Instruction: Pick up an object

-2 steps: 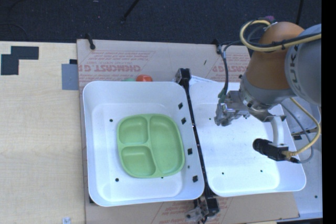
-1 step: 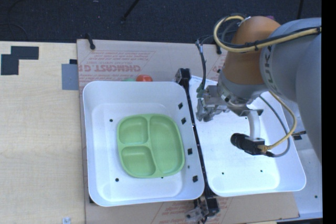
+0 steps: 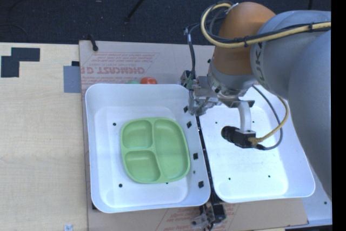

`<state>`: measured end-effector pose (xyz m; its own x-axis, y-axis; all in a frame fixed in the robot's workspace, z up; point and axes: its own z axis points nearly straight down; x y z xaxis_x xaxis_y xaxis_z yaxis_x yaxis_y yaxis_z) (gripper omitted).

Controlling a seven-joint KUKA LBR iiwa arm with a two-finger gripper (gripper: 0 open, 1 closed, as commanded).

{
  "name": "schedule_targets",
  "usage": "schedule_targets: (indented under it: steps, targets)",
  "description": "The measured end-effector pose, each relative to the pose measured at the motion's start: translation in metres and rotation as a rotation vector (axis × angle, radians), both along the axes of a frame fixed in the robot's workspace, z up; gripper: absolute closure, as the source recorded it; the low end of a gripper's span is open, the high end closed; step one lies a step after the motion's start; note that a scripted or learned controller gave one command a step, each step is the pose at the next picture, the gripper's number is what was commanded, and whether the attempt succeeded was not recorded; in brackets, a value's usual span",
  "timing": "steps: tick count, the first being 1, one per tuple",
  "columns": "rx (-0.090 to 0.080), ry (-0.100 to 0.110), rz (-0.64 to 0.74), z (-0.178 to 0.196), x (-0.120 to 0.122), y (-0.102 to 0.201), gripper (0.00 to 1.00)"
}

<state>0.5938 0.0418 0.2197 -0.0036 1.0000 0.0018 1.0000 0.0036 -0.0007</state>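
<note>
The left bin point(image 3: 102, 116) holds the one thing in reach: a green plate point(image 3: 155, 150), shallow and split into four compartments. It lies flat on the bin floor, toward the bin's right and near side, and its right edge comes close to the wall shared with the other bin. It is almost as broad as it is long, with the slightly longer side running from far to near, a little askew. Behind this bin, outside its far rim, a small red thing point(image 3: 148, 81) sits on the cardboard point(image 3: 116, 65).

The gripper point(image 3: 199, 101) hangs over the far stretch of the two meeting rims, just about on the line between the bins. It holds nothing that can be seen. Its metal parts blur against the rims there, so whether it is wide or narrow cannot be told.

From the gripper, the plate lies to the left and toward the near side, close by but not beneath it. A pick would likely need a short shift that way, then a descent onto the raised right rim or a divider, since the flat floor offers no purchase.

The right bin point(image 3: 270, 181) lies under the arm point(image 3: 292, 62), whose cable point(image 3: 273, 135) loops over it.
</note>
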Motion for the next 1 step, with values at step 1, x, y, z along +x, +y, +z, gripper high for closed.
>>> schedule_targets:
  steps: [1]
  targets:
    - [0.0, 0.002, 0.001, 0.0004, 0.0105, 0.0577, 1.0]
